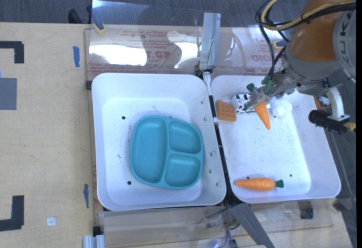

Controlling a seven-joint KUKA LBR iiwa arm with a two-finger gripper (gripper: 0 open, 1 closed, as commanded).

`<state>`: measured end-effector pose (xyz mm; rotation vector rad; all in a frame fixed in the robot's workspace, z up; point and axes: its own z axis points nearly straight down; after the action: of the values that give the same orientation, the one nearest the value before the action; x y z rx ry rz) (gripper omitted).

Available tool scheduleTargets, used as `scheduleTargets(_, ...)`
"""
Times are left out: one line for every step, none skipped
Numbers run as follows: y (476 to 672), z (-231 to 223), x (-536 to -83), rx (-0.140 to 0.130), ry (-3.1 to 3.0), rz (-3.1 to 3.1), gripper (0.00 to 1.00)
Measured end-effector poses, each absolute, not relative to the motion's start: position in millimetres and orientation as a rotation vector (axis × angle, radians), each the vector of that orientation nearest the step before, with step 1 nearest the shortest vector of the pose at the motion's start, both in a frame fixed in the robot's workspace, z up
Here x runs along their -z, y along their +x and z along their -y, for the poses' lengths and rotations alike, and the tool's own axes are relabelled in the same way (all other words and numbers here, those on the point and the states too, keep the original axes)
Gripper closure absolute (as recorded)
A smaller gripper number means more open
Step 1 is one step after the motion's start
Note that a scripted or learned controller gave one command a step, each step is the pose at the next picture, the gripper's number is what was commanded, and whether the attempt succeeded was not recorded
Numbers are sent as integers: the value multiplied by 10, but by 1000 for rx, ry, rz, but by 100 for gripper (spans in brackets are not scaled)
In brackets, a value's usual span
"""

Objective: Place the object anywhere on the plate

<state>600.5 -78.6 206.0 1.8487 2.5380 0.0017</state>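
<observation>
A pale wooden bench point(39, 145) on dark grey carpet bears two shallow white bins. The left bin point(104, 91) holds one teal three-compartment plastic plate point(167, 152). The right bin point(322, 176) holds two orange toy carrots: one lying near the front wall point(257, 183), the other point(262, 115) hanging point-down between the closed fingers of the grey arm's gripper point(261, 99). One orange waffle-like square point(225, 111) lies beside the divider. A small black-and-white toy point(243, 102) and a white lump point(279, 108) are hard to make out.
</observation>
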Motion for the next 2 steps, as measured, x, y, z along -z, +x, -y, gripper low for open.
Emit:
scheduleTargets(6013,99,-2409,-8,1943,-2463,100)
scheduleTargets(5467,-514,-1816,6,1998,-2432,100)
